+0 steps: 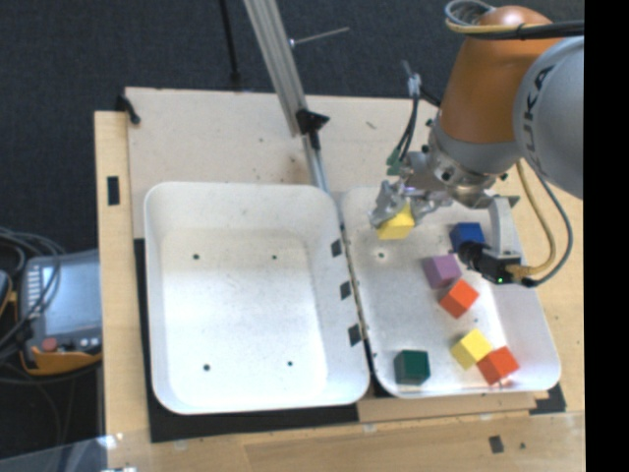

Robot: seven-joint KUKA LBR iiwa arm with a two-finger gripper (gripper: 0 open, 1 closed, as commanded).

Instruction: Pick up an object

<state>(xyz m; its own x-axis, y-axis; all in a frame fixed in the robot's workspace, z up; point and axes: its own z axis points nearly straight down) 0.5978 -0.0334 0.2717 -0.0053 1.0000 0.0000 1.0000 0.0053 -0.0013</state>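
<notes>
the yellow block [397, 226] was at the far left corner of the right bin [393, 293], directly under the gripper [395, 207]. it looked like a small solid cube, probably wood or hard foam: light, stiff, not fragile, with flat painted faces that might be a little slick. the best hold would be across two opposite flat faces, near the middle, so it would not twist out at a corner.

the metal fingers [385, 205] came down on the block from above, and the block's top was tucked up against them. they seemed narrow and close around its upper part, but whether they were really pinching it or only resting on it i cannot tell from this angle; the block could equally have been lying on the bin floor.

further along the same bin lay a blue block [467, 234] just beside the wrist, a purple block [440, 268] touching an orange block [458, 298], and near the front a green block [412, 366], a second yellow block [471, 346] and a second orange block [498, 364]. the left bin [157, 205] sat alongside.
</notes>
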